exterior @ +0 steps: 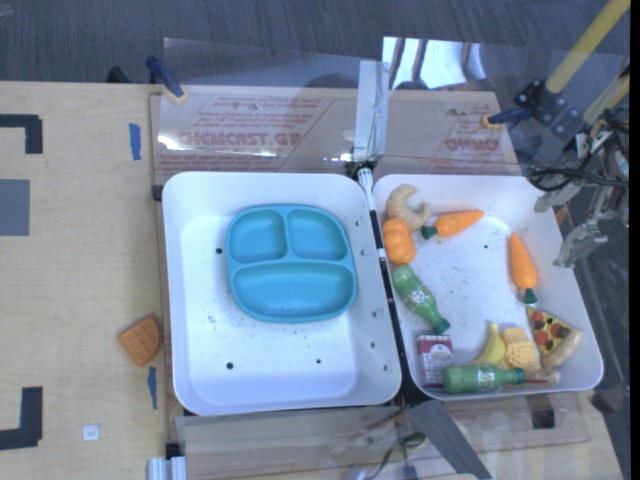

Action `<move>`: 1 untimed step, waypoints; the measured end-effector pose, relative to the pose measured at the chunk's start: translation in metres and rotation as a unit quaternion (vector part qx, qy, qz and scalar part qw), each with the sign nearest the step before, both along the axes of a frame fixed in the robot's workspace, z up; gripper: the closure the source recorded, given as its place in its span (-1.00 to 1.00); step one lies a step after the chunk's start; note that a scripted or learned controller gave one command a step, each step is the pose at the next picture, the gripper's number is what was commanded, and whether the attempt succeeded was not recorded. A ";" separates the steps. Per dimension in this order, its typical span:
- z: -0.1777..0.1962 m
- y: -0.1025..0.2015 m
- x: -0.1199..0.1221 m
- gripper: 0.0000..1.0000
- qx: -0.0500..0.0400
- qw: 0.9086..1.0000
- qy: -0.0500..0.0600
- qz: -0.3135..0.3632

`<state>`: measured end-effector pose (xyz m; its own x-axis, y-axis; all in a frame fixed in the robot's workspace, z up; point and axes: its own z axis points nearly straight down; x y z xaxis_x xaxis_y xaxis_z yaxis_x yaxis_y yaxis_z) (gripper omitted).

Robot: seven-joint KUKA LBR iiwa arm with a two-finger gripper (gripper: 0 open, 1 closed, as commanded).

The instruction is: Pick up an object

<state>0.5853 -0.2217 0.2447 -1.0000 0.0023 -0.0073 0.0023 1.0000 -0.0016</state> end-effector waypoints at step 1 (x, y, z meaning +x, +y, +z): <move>-0.144 -0.001 -0.001 -1.00 -0.001 0.999 -0.003 -0.032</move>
